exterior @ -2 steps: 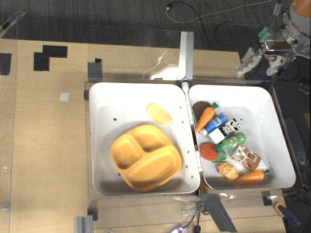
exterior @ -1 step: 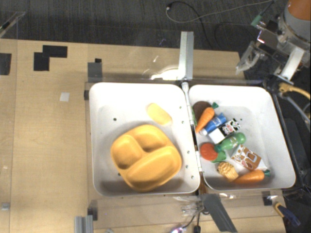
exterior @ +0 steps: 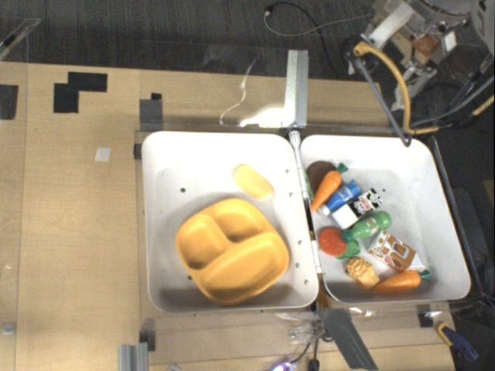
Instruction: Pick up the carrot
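Two white bins on the bench, the left bin [exterior: 155, 207] and the right bin [exterior: 441, 207]. In the left one, count two yellow pieces: one big divided plate [exterior: 232, 250] and one small pale yellow piece [exterior: 253, 181] at its twelve o'clock. Over in the right bin, two carrots: one carrot [exterior: 326, 189] at ten o'clock, a second carrot [exterior: 399, 280] at five o'clock. Between them, one blue carton [exterior: 341, 198], one green bottle [exterior: 370, 226], one red tomato [exterior: 332, 240].

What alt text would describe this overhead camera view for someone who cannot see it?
A carrot lies among toy foods in the right bin; the left bin holds a large yellow divided dish. The robot arm sits top right, above the bins.
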Robot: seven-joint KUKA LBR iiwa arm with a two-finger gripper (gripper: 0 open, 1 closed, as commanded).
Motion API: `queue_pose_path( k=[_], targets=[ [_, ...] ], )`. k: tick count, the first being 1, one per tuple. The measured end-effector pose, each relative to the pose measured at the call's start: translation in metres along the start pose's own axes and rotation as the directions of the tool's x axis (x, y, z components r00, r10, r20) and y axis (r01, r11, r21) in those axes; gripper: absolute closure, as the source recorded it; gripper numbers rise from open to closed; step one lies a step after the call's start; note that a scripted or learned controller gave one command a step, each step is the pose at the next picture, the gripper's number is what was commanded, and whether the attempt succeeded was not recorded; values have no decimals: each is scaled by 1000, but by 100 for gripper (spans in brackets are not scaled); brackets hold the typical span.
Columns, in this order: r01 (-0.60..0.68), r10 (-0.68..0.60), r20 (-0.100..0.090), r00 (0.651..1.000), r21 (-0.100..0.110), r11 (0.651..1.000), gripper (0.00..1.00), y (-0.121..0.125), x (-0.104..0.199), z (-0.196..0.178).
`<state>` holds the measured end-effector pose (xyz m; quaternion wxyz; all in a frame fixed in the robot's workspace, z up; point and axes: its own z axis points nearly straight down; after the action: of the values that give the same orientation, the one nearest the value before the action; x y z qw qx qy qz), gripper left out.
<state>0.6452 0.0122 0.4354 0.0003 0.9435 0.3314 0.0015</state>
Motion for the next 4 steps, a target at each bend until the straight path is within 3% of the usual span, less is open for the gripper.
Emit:
queue_pose_path(
  k=[1, 2, 3, 4],
  targets=[
    [-229, 229, -3, 973, 1, 973, 0, -30, 35, -1],
    [-230, 230, -8, 973, 2, 973, 100, -31, 36, -13],
    [-152, 152, 1, 988, 0, 988, 100, -41, 20, 0],
    [-146, 146, -3, 989, -2, 989, 100, -42, 22, -12]
  ],
)
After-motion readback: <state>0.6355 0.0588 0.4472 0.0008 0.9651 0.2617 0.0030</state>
